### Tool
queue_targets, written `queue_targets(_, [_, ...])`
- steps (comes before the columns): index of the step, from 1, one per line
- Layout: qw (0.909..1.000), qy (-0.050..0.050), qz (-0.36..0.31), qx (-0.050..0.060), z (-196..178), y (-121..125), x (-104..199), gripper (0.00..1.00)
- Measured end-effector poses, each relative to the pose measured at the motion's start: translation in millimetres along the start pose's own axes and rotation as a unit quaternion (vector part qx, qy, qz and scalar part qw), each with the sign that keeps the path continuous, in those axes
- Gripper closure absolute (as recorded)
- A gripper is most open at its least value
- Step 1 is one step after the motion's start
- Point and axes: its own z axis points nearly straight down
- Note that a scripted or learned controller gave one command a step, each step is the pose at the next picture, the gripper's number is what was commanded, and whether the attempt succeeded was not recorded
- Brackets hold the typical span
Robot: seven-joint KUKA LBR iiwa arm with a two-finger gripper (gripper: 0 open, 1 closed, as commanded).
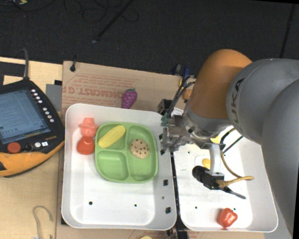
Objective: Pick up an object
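the gripper (pixel 170 135) hung at the seam between two shallow white bins (pixel 110 202), beside a green divided plastic plate (pixel 114 168). spread or pinching, it could not be told.

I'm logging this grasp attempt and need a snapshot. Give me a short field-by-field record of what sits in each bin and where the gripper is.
left bin: green divided plate; red toy figure beside the plate, on its left in view
plate contents: corn cob in the upper-left compartment; cookie in the upper-right compartment
right bin: red pepper toy near the front edge
gripper: over the seam between the bins, toward the back
outside bins: purple grape toy on cardboard behind the left bin
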Motion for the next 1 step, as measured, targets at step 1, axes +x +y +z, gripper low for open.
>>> queue_targets(1, [1.0000,0.000,0.000,-0.001,-6.0,28.0,42.7,1.00])
